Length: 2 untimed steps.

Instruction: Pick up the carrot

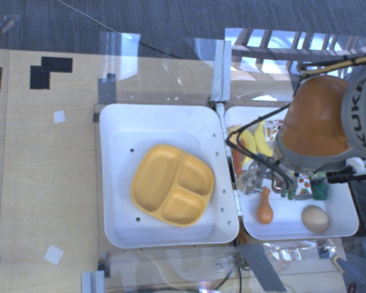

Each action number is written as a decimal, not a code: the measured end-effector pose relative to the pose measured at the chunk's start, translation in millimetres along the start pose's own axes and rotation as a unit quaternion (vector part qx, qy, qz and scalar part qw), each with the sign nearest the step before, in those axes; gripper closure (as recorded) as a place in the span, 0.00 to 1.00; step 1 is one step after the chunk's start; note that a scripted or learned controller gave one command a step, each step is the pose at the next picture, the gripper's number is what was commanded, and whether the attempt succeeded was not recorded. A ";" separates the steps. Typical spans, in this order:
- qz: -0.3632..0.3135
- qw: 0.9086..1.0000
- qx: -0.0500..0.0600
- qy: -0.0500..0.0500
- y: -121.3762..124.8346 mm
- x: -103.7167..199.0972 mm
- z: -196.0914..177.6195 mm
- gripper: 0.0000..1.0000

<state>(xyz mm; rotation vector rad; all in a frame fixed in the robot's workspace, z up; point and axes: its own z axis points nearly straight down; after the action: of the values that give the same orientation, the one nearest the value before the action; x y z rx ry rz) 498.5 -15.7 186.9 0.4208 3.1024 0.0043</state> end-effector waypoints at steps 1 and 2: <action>0.007 1.000 0.002 0.000 -57.5 -6.6 -15.0 1.00; 0.004 1.000 0.001 0.000 -55.0 -6.1 -14.6 0.00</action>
<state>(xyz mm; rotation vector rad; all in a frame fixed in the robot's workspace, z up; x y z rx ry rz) 489.6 -70.3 201.3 0.4347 3.1016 0.0008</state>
